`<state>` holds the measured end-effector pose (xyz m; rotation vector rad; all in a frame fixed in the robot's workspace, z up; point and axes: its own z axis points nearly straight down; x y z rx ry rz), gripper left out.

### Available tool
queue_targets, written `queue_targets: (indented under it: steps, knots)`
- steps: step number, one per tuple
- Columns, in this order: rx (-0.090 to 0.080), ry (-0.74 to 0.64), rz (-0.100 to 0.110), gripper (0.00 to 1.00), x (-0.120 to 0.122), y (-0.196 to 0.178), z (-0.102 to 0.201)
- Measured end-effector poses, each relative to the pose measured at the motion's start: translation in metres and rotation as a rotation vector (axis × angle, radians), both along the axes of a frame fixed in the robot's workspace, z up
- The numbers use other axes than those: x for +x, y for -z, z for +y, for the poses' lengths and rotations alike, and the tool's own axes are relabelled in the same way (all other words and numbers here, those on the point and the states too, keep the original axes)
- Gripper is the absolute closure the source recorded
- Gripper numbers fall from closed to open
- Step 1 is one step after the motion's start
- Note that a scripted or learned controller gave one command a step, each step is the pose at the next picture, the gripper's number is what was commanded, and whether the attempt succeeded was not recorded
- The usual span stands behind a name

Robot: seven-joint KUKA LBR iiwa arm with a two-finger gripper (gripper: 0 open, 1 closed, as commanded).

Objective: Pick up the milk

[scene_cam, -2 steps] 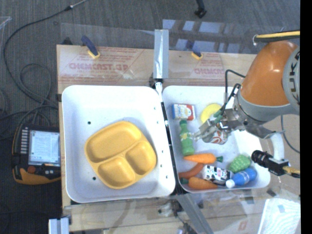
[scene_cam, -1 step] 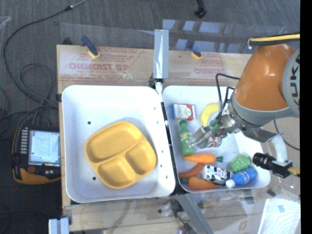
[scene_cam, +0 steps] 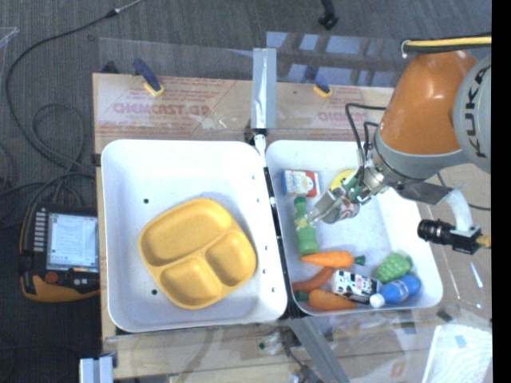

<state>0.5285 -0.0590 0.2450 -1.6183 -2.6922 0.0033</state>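
camera view: two shallow white bins sit side by side on the bench. the left bin [scene_cam: 128, 182] fills the middle left of the frame and holds a yellow divided plate [scene_cam: 198, 251] with three compartments, lying a little below the bin's middle.

the right bin [scene_cam: 399, 238] sits right of centre. in its upper left part lies a small carton [scene_cam: 301, 183] with red, white and green print, flat on the floor of the bin. just below it a green bottle [scene_cam: 304, 228] with a yellow label stands along the left wall. beneath the bottle lies an orange carrot [scene_cam: 326, 258] pointing left to right, and lower still two more carrots [scene_cam: 319, 290] sit near the bottom left corner. the milk [scene_cam: 356, 285], a small black-and-white cow-patterned carton, lies on its side near the bottom edge of the bin, between the lower carrots and a blue bottle [scene_cam: 399, 289] with a white cap. a bumpy green item [scene_cam: 393, 266] rests just above the blue bottle.

the arm [scene_cam: 431, 110] enters from the upper right, its orange band large in the frame. the gripper [scene_cam: 339, 206] hangs over the upper middle of the right bin, beside the green bottle and well above the milk in the frame. whether its fingers are spread or closed i cannot tell; something small and multicoloured shows at its tip, too blurred to name. a yellow object [scene_cam: 345, 179] peeks out just behind the gripper.
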Motion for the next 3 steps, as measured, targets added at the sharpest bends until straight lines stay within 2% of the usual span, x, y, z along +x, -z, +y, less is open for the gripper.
queue_targets:
  steps: [1, 2, 3]
  knots:
    - [0.000, -0.194, -0.001, 1.00, 0.048, 0.014, -0.008]
    - [-0.001, 0.106, -0.001, 1.00, 0.126, 0.041, -0.027]
    - [-0.001, -0.104, -0.002, 1.00, 0.140, 0.028, 0.006]
